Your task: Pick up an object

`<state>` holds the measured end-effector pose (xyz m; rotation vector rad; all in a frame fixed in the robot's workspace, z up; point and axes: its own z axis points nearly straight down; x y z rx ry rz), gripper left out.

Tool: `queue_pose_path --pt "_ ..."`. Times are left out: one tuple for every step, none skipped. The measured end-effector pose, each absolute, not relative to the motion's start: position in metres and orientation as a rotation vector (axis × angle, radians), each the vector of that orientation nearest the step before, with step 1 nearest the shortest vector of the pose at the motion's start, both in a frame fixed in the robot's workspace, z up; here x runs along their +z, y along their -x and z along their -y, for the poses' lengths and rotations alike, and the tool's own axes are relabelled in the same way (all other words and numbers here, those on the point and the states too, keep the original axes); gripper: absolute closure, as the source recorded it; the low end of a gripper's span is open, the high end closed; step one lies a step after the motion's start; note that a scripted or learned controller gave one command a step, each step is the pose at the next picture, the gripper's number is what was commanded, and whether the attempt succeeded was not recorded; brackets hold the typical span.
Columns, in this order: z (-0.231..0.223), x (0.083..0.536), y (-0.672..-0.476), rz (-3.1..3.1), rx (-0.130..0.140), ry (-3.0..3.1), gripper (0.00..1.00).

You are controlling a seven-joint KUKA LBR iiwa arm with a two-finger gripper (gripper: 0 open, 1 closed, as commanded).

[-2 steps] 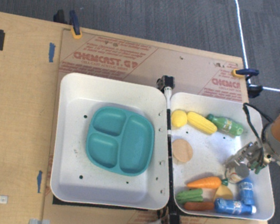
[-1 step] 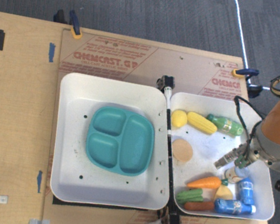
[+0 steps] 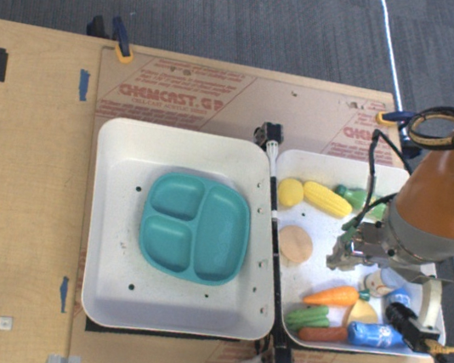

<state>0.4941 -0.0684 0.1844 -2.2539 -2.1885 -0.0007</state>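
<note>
My gripper (image 3: pixel 346 253) hangs over the middle of the right bin (image 3: pixel 328 179), under the orange band of the arm. Just left of it lies a tan round disc (image 3: pixel 295 244). Below it lies an orange carrot (image 3: pixel 330 296). A yellow lemon (image 3: pixel 290 192) and a yellow corn cob (image 3: pixel 327 199) rest at the bin's far end, with a green item (image 3: pixel 350 193) partly hidden behind the arm. I see nothing between the gripper's tips from this angle.
The left bin (image 3: pixel 116 201) holds a teal divided plate (image 3: pixel 196 225). Along the right bin's near edge lie a green vegetable (image 3: pixel 308 317), a red sausage (image 3: pixel 322 334), a blue can (image 3: pixel 374 334) and a pale yellow wedge (image 3: pixel 364 312). Black cables loop above the arm.
</note>
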Motion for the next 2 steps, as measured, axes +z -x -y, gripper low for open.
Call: queue_pose_path --pt "0.068 0.184 -0.494 2.189 0.000 2.254 0.00" --pt "0.094 0.086 -0.481 2.275 -0.005 2.172 0.00"
